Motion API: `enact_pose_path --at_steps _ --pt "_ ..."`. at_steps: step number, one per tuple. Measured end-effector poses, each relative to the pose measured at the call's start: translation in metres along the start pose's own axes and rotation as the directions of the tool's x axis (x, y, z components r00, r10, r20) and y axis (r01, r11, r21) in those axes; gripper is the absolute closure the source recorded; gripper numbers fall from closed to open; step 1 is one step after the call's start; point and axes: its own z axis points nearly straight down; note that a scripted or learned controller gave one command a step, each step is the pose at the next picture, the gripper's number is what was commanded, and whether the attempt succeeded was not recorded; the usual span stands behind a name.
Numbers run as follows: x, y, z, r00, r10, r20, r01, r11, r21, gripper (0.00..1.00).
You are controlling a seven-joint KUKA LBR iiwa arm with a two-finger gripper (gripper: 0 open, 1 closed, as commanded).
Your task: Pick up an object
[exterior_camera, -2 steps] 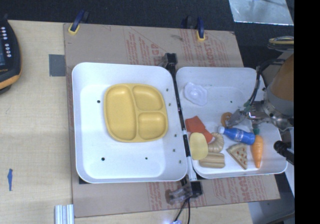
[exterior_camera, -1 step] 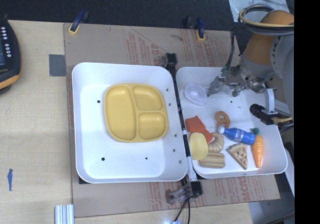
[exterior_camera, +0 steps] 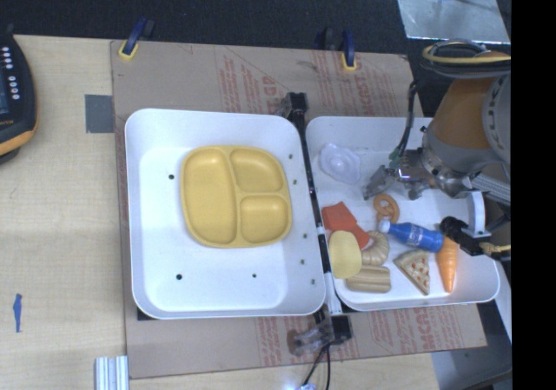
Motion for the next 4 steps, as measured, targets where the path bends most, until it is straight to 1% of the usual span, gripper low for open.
enact_pose_path --at_steps 1,2,3,4 --pt "-0.001 0.002 -0.011 1.000 -0.001 0.002 0.001 1.000 -0.004 1.00" --pt "-0.001 0.002 -0.011 1.000 -0.001 0.002 0.001 1.000 -0.003 0.00" --pt "-0.022 -0.050 0.001 1.000 0.002 0.000 -0.002 1.000 0.001 0.00" --pt "0.011 0.002 -0.001 1.000 -0.006 0.001 0.006 1.000 -0.009 0.00"
